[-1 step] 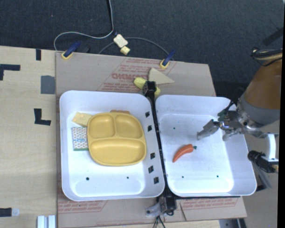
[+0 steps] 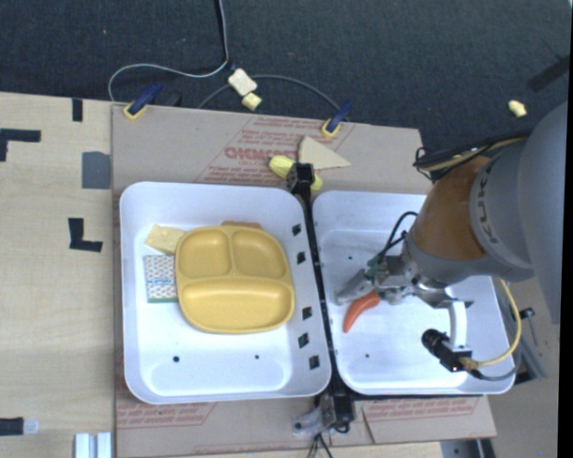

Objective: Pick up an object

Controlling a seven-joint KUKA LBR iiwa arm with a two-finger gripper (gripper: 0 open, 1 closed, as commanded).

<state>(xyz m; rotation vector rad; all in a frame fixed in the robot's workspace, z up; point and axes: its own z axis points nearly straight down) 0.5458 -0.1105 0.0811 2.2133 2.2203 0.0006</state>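
The arm [image 2: 493,212] is reaching in from the right side and is bending down over the right bin [image 2: 357,367]. Its orange band [image 2: 451,215] is showing above the wrist. The gripper [image 2: 360,287] is sitting low in the middle of this bin, pointing toward the left. The fingers [image 2: 352,289] are looking dark and close to each other, but I cannot tell if they are apart or together, because the wrist is covering part of them.

An orange object [image 2: 358,312], long and a little curved, is lying on the floor of the right bin. It is just below the fingertips and seems to be touching them or almost touching them; I cannot tell if it is between the fingers. A black cable [image 2: 399,232] is hanging along the wrist.

In the left bin [image 2: 216,376] a yellow tray [image 2: 236,278] with three compartments is lying flat in the middle. A pale yellow piece [image 2: 162,238] is lying just beside its upper left edge, and a small patterned card [image 2: 159,277] is lying just beside its left edge.

Both bins are standing on a cardboard sheet [image 2: 252,147].
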